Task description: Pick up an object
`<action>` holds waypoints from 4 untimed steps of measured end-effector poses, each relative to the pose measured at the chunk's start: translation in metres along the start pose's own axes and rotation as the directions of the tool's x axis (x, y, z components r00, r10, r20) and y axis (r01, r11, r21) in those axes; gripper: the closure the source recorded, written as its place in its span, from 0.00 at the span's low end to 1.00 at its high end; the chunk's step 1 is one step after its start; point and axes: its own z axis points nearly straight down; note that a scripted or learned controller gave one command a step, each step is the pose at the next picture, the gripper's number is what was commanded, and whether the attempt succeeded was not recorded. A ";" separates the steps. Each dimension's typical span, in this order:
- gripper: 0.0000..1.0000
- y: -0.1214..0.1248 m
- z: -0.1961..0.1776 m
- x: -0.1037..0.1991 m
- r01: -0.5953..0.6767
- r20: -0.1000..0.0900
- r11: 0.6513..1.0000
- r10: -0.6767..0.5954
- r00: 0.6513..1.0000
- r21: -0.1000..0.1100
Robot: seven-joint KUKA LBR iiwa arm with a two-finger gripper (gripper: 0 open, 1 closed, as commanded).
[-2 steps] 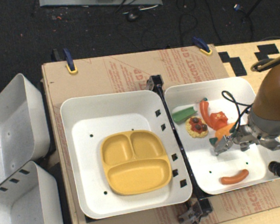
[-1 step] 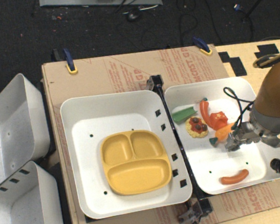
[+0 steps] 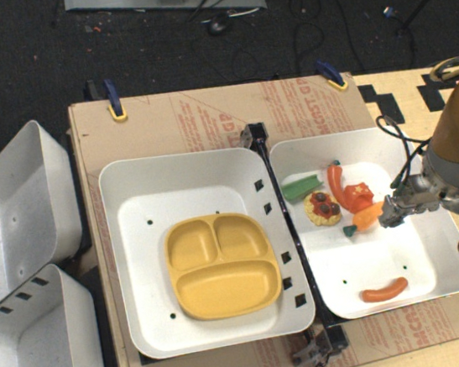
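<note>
Sausage (image 3: 384, 290) lies in the right bin (image 3: 445, 271) near its front wall, with its long axis running left to right and the right end turned a little up. It has open floor on all sides. The other toy foods are grouped further back: a green piece (image 3: 301, 186), a red pepper (image 3: 348, 191), a small pizza (image 3: 324, 207) and an orange carrot (image 3: 365, 218). The gripper (image 3: 390, 213) is just beside the carrot; whether it is wide or narrow I cannot tell. The left bin (image 3: 135, 234) holds a yellow divided plate (image 3: 222, 264).
</note>
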 end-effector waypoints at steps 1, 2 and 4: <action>1.00 0.000 -0.063 0.000 0.000 0.001 1.000 0.000 1.000 0.000; 1.00 -0.002 -0.125 0.003 0.001 0.001 1.000 -0.001 1.000 -0.001; 1.00 0.014 -0.111 0.111 0.006 -0.003 1.000 -0.006 1.000 0.004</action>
